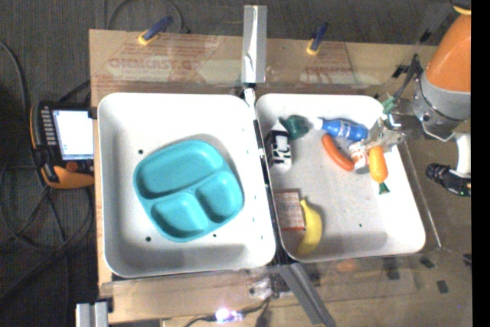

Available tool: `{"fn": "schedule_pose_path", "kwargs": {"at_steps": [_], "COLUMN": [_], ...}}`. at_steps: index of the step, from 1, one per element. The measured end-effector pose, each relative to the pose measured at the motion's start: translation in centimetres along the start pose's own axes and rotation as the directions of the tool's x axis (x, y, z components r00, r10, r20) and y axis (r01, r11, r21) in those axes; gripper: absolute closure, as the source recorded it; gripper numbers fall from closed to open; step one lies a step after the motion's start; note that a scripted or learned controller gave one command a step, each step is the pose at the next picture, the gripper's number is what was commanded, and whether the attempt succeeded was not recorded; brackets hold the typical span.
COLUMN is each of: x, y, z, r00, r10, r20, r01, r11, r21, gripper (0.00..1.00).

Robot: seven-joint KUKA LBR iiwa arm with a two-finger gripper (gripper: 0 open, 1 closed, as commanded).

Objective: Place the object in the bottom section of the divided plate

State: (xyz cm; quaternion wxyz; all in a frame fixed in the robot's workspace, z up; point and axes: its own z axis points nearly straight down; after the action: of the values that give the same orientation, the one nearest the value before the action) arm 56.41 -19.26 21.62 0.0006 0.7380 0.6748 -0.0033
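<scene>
The gripper [380,135] hung by the right bin's [360,237] far right edge, seemingly grasping the orange carrot [377,167], well apart from the blue divided plate [189,188] awaiting it.

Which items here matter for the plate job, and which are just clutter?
Job:
- teal plastic divided plate, left white bin
- claw, right bin, beside the orange toy carrot

Lying about:
- yellow banana
- red-orange sausage-shaped toy
- blue-white bottle
- dark green toy
- small printed box
</scene>
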Motion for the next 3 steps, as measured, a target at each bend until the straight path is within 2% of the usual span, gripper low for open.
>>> {"fn": "schedule_pose_path", "kwargs": {"at_steps": [1, 2, 3], "x": [3.1, 9.8, 15.3], "y": [1.9, -0.1, -2.1], "z": [-10.6, -5.2, -0.6], "r00": [0.982, 1.0, 0.971], "r10": [-0.19, -0.012, -0.24], "r20": [0.0, -0.006, -0.006], "r01": [0.19, 0.012, 0.24], "r11": [0.982, 1.0, 0.971], "r21": [-0.003, 0.0, -0.002], "gripper": [1.0, 1.0, 1.0]}}
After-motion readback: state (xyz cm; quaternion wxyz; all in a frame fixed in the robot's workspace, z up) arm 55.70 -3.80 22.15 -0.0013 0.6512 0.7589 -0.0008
